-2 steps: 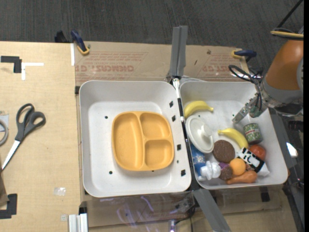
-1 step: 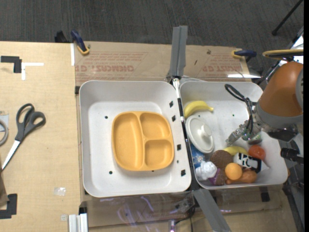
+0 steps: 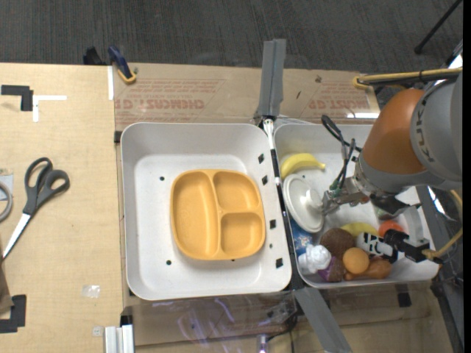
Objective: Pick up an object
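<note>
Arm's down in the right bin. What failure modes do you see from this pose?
1. The end effector sits at the edge of the round white dish, a shallow, smooth shape that may slip or tip.
2. The right white bin is crowded: the yellow banana, brown round fruit and small orange ball lie close together, so a lift could snag or drag neighbours.

My two-finger gripper (image 3: 329,201) hangs in the shallow white right bin (image 3: 346,127), over the round white plate (image 3: 303,201) at its left side. Behind the plate lies a curved yellow banana (image 3: 300,163). Toward the front sit a crumpled white ball (image 3: 316,256), a round orange fruit (image 3: 356,260) and a brown lump (image 3: 337,240). The shallow white left bin (image 3: 143,197) holds a yellow three-compartment plastic tray (image 3: 218,214). Black-handled scissors (image 3: 33,197) lie on the bench far left.
</note>
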You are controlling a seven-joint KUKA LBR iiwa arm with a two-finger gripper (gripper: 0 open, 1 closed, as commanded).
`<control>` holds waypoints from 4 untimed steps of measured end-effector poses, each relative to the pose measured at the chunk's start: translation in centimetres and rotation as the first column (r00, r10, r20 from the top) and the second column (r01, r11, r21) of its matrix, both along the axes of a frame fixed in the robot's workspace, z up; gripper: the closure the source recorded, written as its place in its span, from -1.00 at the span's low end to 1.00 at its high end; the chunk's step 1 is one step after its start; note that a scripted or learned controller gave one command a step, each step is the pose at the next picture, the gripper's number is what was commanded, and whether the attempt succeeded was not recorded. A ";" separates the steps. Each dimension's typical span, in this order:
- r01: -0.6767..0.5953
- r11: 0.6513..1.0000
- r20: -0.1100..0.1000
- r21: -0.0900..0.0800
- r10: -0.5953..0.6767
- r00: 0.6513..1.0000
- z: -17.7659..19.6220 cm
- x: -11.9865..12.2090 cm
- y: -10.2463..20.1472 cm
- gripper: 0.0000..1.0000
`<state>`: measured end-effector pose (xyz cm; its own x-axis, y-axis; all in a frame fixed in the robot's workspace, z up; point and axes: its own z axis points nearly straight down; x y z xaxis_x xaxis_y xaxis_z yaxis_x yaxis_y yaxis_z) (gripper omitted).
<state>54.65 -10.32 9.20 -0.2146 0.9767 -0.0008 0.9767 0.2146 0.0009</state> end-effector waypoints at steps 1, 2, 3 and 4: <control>0.021 1.000 0.000 -0.002 -0.021 1.000 15.3 5.5 -8.8 1.00; 0.345 0.939 0.000 -0.001 -0.345 0.939 0.2 7.5 -11.7 1.00; 0.338 0.941 -0.006 0.010 -0.338 0.941 0.1 7.7 -10.8 -1.00; 0.464 0.886 -0.007 0.010 -0.464 0.886 0.1 0.5 -10.5 -1.00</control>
<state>55.14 -20.81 9.26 0.2627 0.9648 0.0104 0.9649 -0.2627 -0.0039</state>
